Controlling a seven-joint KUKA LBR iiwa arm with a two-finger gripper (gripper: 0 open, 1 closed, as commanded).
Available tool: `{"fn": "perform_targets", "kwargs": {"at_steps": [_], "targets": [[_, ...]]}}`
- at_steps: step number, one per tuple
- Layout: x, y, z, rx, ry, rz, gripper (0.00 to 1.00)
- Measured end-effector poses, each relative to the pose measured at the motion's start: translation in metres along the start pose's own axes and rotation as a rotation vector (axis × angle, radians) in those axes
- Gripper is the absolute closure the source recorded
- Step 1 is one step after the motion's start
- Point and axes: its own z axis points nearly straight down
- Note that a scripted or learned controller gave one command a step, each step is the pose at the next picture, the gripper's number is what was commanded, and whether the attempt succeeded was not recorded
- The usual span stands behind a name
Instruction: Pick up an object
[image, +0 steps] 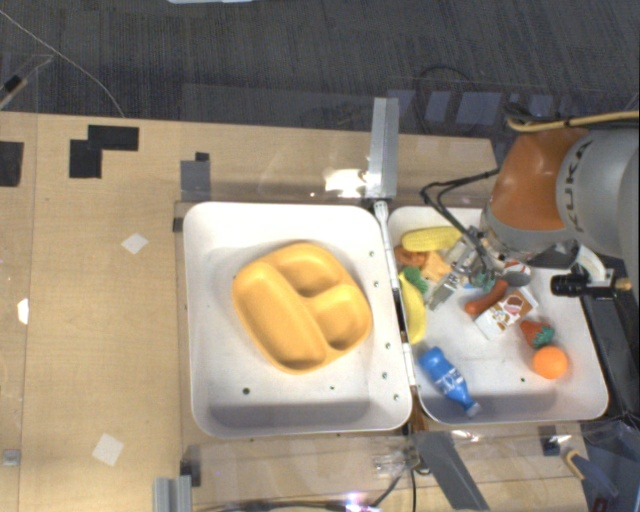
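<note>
Yellow corn (428, 239) lies just beyond the hand (452, 278), a banana (412, 308) beside it, both in the right bin (575, 398). The hand hangs low over them; whether it is apart or together I cannot tell. Judged step: reaching, nothing gripped. Next it should settle on one item.
</note>
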Motion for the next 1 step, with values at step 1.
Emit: {"fn": "perform_targets", "kwargs": {"at_steps": [1], "targets": [[-0.0159, 0.0143, 0.0078, 0.005, 0.013, 0.422, 0.00]]}}
